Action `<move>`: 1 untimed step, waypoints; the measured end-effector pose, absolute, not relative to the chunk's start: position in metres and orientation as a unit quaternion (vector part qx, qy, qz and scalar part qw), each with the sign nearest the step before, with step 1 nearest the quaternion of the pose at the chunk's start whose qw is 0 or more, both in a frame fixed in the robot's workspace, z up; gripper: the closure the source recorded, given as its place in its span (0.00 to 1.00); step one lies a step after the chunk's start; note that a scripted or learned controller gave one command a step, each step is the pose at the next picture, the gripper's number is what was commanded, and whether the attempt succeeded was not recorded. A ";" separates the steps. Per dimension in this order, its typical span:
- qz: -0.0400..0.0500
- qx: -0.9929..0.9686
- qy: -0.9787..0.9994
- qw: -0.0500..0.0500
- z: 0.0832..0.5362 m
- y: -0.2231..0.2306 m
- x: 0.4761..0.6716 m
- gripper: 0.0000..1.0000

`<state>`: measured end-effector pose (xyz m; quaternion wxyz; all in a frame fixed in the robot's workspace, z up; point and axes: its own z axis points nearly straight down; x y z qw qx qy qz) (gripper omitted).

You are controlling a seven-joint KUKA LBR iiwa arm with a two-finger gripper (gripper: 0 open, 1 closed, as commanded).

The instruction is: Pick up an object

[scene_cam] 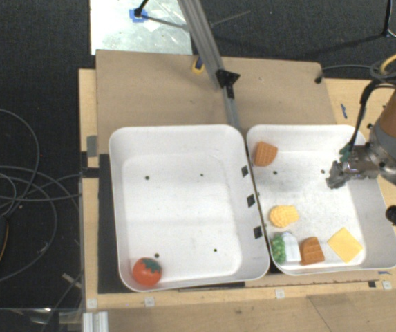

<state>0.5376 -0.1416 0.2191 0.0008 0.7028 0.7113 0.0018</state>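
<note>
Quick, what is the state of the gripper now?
Gripper: over the right bin, nothing visibly held; open or closed cannot be told.

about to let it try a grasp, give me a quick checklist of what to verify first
1. Gripper over the right bin: ok.
2. Gripper carrying nothing: cannot tell, fingers too small to read.
3. Target directly under gripper: not ok, bare floor there.
4. Nearest items free to grasp: corn and cheese lie apart: ok.
5. Crowded corner: bottle and bread touch near the front wall: not ok.
6. Tomato in the left bin, far from gripper: not ok.
</note>
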 end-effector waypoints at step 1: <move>0.002 0.703 0.711 0.001 0.227 -0.085 0.566 1.00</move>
